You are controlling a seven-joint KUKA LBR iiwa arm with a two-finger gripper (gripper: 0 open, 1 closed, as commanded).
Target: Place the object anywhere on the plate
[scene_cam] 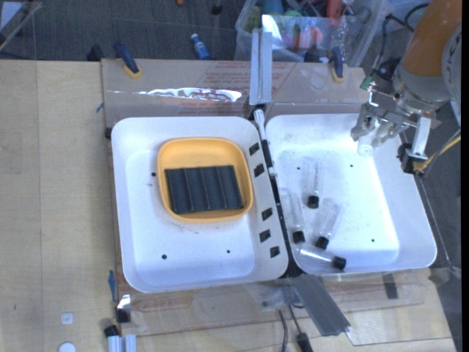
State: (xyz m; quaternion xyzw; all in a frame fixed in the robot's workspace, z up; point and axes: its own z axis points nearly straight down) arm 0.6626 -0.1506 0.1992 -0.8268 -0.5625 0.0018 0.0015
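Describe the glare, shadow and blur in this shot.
Camera view: bright glare streaks the clear panel behind the left bin; clear tubes in the right bin nearly wash out against white; the claw is slightly soft; the yellow plate casts little shadow.

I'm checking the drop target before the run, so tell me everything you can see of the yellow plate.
The yellow plate is a shallow, rounded-square dish with a raised rim, seemingly matte plastic. It lies flat in the left bin, toward the bin's back and roughly centred side to side, resting on the bin's floor. A dark grey ribbed rectangular block lies flat in its well, covering most of it, so that yellow shows mainly along the rim and at the back. The gripper is well away, over the right bin.
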